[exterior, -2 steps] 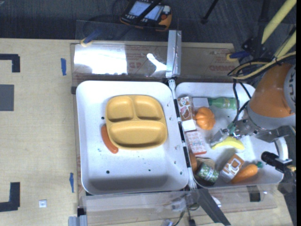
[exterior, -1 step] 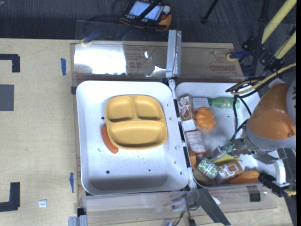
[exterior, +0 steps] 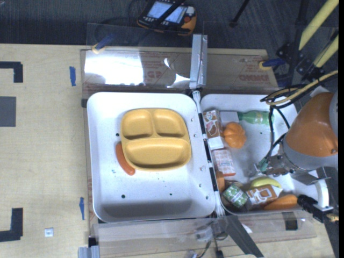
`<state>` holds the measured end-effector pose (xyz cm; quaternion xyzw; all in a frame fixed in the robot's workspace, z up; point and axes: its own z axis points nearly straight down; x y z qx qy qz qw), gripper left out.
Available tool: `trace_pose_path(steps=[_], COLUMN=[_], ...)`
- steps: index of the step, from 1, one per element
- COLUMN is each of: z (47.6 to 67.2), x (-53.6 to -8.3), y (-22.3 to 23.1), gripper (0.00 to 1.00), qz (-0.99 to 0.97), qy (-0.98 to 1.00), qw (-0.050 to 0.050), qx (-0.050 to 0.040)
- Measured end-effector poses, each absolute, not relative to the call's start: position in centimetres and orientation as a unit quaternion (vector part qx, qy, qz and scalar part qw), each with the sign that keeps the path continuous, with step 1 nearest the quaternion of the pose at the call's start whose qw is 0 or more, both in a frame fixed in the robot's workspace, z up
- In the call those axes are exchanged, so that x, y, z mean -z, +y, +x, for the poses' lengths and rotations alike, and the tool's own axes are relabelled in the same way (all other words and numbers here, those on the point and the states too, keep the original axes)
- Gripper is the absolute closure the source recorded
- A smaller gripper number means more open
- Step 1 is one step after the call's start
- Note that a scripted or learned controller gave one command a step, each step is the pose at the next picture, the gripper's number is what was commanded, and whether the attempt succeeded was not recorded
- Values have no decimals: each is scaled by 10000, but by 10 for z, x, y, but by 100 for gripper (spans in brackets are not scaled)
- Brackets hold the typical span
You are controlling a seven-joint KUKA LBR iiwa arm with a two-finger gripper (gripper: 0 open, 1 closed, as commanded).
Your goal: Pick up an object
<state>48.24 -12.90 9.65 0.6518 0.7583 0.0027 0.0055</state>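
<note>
The right bin [exterior: 252, 104] holds several objects. An orange fruit [exterior: 234, 135] lies near its middle, with a green bottle [exterior: 255, 117] behind it. Two snack packets [exterior: 212, 123] [exterior: 223, 163] lie along the left wall. At the front are a green broccoli-like piece [exterior: 235, 195], a yellow banana [exterior: 266, 183], a small brown box [exterior: 262, 196] and an orange carrot [exterior: 282, 201]. My gripper [exterior: 267, 166] reaches down into the right part of this bin, just behind the banana and to the right of the orange fruit. The grey wrist and orange band [exterior: 314, 128] hide what lies under them.
The left bin [exterior: 102, 160] carries a yellow divided tray [exterior: 155, 137] with an orange sausage-shaped piece [exterior: 123, 160] beside its left edge. A clear panel [exterior: 140, 69] stands behind the bins. Black cables [exterior: 285, 95] hang near the arm.
</note>
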Motion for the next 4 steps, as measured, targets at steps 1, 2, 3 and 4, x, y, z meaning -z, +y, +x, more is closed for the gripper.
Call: trace_pose_path(steps=[1,2,3,4], z=[482,482,510,527], x=[-87,-96,-88,-87], y=[-201,-201,-133,-174], gripper=[100,100,100,100], qz=[5380,5391,5214,3545], qy=[8429,8422,8533,9350], qw=[39,46,50,37], qx=[-12,-16,-9,-9])
